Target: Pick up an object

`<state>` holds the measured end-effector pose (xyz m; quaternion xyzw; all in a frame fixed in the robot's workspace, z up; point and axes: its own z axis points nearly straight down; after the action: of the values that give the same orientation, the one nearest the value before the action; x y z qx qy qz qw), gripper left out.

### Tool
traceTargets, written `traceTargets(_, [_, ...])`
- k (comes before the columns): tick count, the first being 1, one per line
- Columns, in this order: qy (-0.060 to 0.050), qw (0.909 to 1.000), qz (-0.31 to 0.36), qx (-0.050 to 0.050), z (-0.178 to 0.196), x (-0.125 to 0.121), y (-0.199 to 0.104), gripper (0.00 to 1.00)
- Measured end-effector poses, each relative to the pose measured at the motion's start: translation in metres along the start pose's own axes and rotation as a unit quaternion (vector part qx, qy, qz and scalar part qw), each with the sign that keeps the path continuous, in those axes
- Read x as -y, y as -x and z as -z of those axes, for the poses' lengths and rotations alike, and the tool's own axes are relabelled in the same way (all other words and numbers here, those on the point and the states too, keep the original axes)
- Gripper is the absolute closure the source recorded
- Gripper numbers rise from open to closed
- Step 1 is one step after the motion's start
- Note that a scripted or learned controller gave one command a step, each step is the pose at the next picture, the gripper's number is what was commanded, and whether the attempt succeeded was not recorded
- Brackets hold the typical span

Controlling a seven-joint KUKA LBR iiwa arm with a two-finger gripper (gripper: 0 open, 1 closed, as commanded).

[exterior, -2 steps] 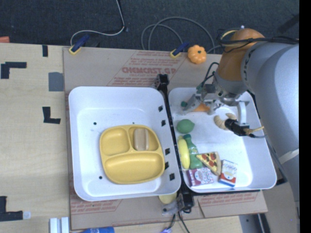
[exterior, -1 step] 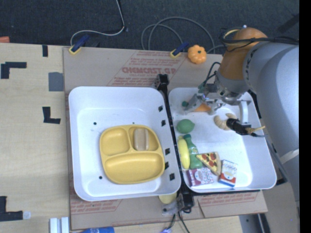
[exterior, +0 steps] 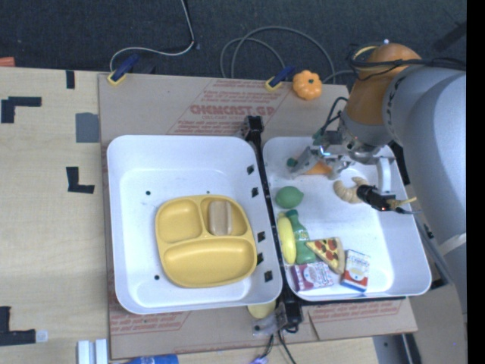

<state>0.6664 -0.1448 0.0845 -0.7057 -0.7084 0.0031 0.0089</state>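
Arm over right bin, gripper low at bin's far-left corner near green lime; finger state can't tell.

A small pumpkin sits on the tabletop behind the bins, near a blue clamp.
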Motion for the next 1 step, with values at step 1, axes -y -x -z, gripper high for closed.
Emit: traceTargets(1, [0.002,1.0000,-0.002,0.006,0.0000,0.0006,-0.0138,0.00])
